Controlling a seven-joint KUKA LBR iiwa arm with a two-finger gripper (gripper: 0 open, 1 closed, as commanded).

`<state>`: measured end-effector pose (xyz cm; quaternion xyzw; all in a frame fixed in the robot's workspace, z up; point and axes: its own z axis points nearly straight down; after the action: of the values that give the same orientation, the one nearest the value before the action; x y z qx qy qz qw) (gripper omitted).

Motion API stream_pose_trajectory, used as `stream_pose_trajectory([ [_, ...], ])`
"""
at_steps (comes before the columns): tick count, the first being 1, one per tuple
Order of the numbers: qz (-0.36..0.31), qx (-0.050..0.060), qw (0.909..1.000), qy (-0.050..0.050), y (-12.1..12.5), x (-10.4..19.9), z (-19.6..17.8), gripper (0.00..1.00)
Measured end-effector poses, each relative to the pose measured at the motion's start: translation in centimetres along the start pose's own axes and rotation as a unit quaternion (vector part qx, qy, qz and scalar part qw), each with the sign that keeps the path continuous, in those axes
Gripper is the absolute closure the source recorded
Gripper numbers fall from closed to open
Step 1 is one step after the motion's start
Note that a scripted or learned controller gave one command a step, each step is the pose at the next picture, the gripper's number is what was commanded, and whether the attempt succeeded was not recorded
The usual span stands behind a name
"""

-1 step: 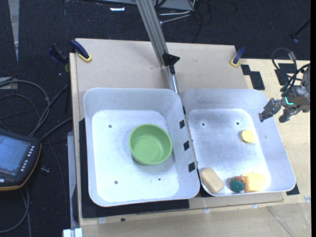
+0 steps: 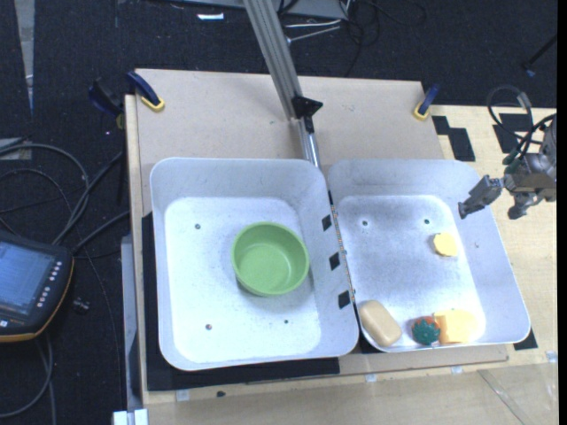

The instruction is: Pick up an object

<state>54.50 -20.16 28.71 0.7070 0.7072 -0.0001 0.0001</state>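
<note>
The claw (image 2: 498, 198) hangs open and empty over the right bin's (image 2: 390, 180) rim at three o'clock. This looks like the approach step. Nearest is the yellow lump (image 2: 446, 244), toward seven o'clock of it, well apart. The next move calls for swinging inward over it, then descending. A green bowl (image 2: 270, 258) sits in the left bin (image 2: 182, 237).

gripper (image 2: 499, 199) — dark grey fingers; looped black cable

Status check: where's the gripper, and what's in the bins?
Gripper over right bin's far right rim, holding nothing. Small yellow lump nearest it. Tan oval block, teal ball, yellow block along near edge. Path clear.
</note>
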Motion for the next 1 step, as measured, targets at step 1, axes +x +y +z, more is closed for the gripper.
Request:
stream_pose_trajectory([
  [1,0.0,0.002,1.0,0.001,-1.0,0.35,5.29,0.0],
])
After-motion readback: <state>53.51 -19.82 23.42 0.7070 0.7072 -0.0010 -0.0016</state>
